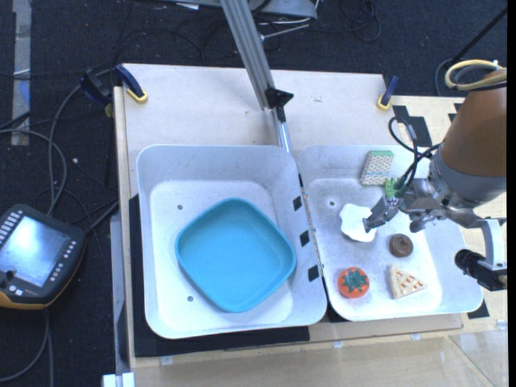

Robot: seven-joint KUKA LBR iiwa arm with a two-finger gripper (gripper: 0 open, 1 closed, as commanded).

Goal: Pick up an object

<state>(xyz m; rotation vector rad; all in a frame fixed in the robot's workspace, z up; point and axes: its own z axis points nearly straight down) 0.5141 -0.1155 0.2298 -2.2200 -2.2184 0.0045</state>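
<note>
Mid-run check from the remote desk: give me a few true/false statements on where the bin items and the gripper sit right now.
1. The blue tray lies in the left bin. True.
2. The gripper is over the left bin. False: it is over the right bin, at the white object.
3. The tomato-like toy sits beside the pizza-slice toy. True.
4. The brown round piece lies in the blue tray. False: it lies in the right bin.

A single fixed camera looks down at a slant from above the bench [242,83], taking in both white bins [157,176] side by side, with dark floor beyond.
</note>
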